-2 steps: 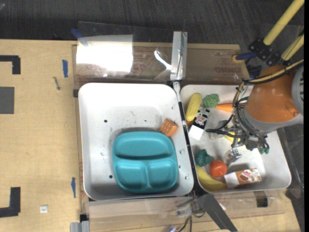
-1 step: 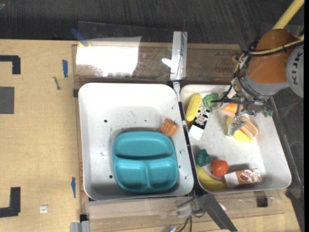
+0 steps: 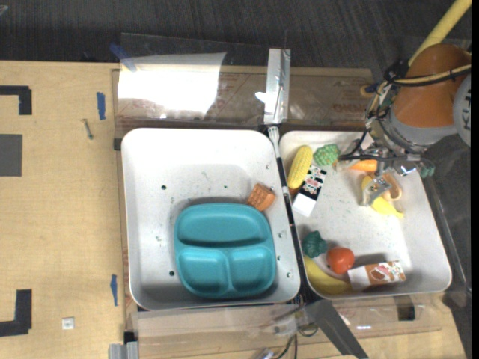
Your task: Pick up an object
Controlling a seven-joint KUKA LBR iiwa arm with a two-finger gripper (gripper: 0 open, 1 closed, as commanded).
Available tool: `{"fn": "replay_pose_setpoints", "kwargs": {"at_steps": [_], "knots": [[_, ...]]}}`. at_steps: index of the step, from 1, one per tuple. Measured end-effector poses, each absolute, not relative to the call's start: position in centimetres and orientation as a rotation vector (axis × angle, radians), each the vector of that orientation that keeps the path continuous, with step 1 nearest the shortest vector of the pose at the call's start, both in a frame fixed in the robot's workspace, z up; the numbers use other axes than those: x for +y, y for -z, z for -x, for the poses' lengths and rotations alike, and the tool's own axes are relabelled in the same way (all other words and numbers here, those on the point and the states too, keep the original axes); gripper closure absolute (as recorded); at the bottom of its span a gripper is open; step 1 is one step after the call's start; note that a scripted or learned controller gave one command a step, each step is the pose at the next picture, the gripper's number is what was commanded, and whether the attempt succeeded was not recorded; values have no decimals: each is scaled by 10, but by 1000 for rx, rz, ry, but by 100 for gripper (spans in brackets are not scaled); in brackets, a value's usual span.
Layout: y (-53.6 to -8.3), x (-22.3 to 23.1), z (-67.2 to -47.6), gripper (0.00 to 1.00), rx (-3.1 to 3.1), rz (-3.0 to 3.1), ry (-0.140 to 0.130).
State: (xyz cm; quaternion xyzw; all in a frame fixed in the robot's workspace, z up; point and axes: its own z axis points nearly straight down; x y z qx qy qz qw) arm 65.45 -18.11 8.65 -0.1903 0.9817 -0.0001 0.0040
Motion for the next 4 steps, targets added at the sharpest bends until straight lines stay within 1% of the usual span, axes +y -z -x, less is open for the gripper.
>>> {"fn": "replay_pose_setpoints", "kwargs": {"at_steps": [1, 2, 3, 4], "knots": [[-86, -176, -649, 0, 3011, 878, -4], [-87, -195, -628, 0, 2945, 1080, 0], [-87, -140, -655, 0, 2905, 1165, 3], [-86, -163, -645, 0, 2861, 1283, -1]]}}
